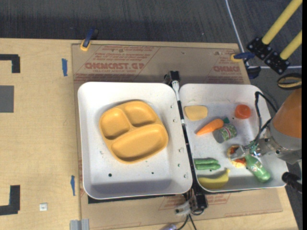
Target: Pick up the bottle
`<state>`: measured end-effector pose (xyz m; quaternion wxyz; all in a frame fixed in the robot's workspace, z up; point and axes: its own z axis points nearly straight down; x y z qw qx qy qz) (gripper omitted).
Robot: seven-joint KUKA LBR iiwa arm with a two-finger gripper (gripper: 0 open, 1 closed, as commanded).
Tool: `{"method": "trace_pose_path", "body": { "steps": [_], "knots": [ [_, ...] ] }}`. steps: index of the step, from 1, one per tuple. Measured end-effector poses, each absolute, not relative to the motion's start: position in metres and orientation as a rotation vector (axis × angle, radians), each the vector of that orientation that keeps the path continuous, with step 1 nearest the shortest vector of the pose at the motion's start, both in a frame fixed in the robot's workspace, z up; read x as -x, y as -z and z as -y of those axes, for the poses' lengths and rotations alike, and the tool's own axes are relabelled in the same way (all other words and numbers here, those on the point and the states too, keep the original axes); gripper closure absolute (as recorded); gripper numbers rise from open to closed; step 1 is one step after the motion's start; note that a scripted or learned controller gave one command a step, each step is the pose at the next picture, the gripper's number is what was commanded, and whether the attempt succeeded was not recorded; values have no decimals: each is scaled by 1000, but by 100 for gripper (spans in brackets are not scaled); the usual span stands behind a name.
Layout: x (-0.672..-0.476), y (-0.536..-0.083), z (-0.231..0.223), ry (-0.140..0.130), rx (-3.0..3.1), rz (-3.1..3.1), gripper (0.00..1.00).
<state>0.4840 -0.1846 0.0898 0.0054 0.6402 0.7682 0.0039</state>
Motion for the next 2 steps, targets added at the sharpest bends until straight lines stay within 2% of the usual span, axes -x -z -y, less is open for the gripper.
{"method": "trace_pose_path", "body": {
  "steps": [1, 2],
  "knots": [
    [-484, -89, 189, -14, -2035, -2384, 100],
    [-519, -89, 195, -3, -1664, -2656, 100]
  ]
}}
